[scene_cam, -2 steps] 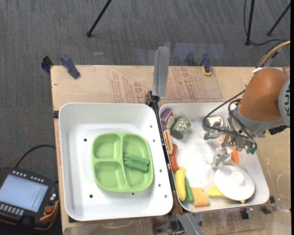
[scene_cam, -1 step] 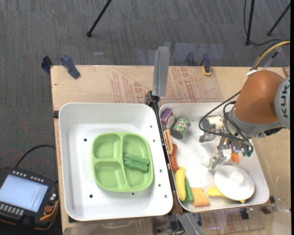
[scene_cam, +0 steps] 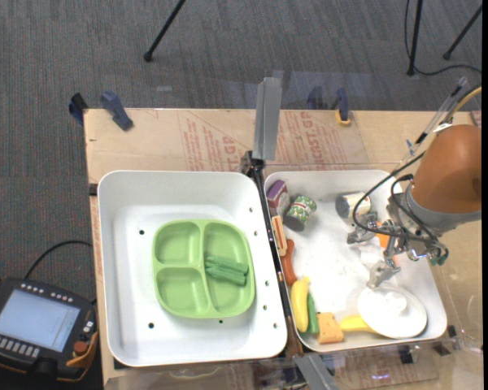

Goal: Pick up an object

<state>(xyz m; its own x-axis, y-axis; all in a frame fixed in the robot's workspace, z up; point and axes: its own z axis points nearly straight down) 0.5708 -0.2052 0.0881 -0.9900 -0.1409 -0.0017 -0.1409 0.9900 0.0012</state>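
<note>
Grey arm (scene_cam: 439,210), broad orange band above wrist, black cables looped alongside, metallic hand (scene_cam: 384,273).

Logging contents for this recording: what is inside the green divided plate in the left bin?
The green divided plate holds one dark green object, lying across the divider between its right-hand compartments. The other compartments look bare. Whatever lies under that object is covered.
</note>
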